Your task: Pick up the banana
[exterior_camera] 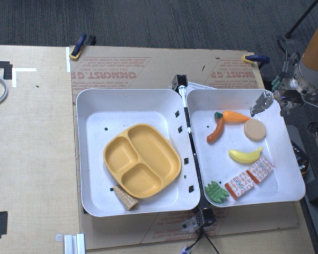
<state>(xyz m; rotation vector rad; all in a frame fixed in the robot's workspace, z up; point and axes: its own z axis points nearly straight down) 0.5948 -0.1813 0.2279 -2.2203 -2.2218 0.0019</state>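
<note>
Landmark for all entries: the right bin (286, 192), a shallow white tray.

- Left bin (90, 157): touches the landmark along its left wall. Holds the yellow divided plate (142, 160) and, at the plate's near edge, a small brown bread-like piece (125, 198).
- Arm (312, 54): grey with an orange band, beyond the landmark's far right corner.
- Gripper (262, 103): over the landmark's far right corner, above the rim, well apart from the fruit. The fingers are small and blurred here; whether they are parted or closed cannot be told, though nothing appears between them.
- Carrot (236, 117): inside the landmark, far side, just beside the gripper.
- Banana (246, 155): inside the landmark, near its middle, lying flat on the floor, untouched. Task item.
- Sausage (215, 132): inside, left of the carrot, touching its leafy end.
- Two red-and-white packets (248, 178): inside, near right, just below the banana.
- Round tan biscuit (255, 129): inside, between carrot and banana.
- Green leafy piece (217, 192): inside, near left corner.

Status: nothing completed. Judged remaining: travel toward the landmark's middle, descent onto the banana, closing, lifting. The biscuit and packets crowd the fruit on two sides.
</note>
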